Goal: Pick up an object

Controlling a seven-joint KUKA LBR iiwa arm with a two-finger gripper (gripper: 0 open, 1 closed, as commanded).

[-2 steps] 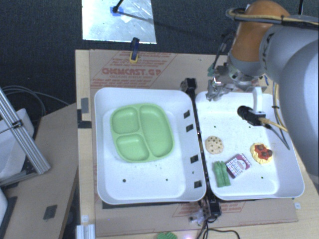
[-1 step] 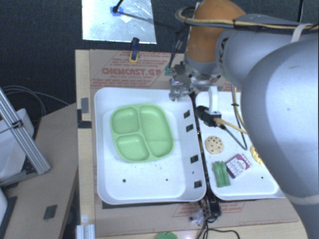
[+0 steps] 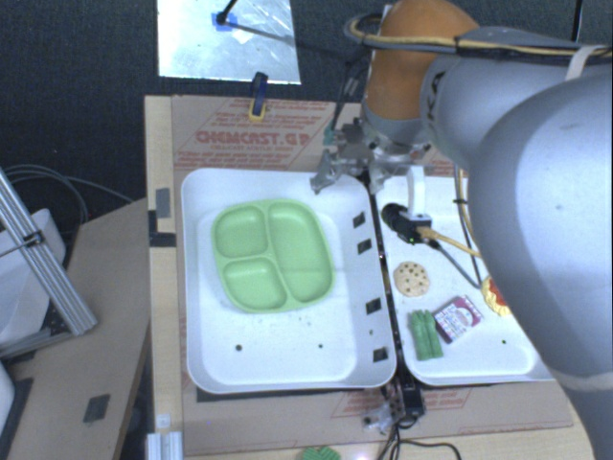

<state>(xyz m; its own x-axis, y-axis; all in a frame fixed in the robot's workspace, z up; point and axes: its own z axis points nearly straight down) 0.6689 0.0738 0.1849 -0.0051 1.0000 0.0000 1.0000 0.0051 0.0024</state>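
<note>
green tray (image 3: 273,255), cookie (image 3: 412,278), end effector (image 3: 369,171)

Bulky smooth grey arm (image 3: 522,132), rounded casing. Glossy orange band (image 3: 412,46) above wrist. Yellowish and black cables (image 3: 450,38) looped across it. Metallic wrist hardware beneath.

Red print on the cardboard sheet (image 3: 251,134) under the bins reads roughly "CHEMCAST" — remaining letters blurred.

Bright, even overhead light; soft, faint shadows inside the bins (image 3: 287,372). Strong glare on the foil sheet (image 3: 228,27) beyond the surface's far edge. Whites near blown out. Arm (image 3: 536,190) close to the lens, blurred and pale. Grainy, low in detail overall.
</note>
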